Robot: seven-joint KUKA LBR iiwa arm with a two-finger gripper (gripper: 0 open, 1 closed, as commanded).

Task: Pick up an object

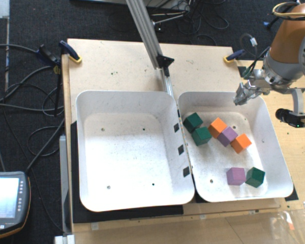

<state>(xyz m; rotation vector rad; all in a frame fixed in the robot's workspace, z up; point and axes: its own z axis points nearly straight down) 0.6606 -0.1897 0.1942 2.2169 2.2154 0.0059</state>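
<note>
A grey robot arm reaches in from the right; its gripper [242, 96] hangs above the far right corner of the right bin [274, 136], and I cannot tell how it is set. Nothing is visibly held. Six small blocks lie in that bin: two green, two orange, and two purple.
</note>
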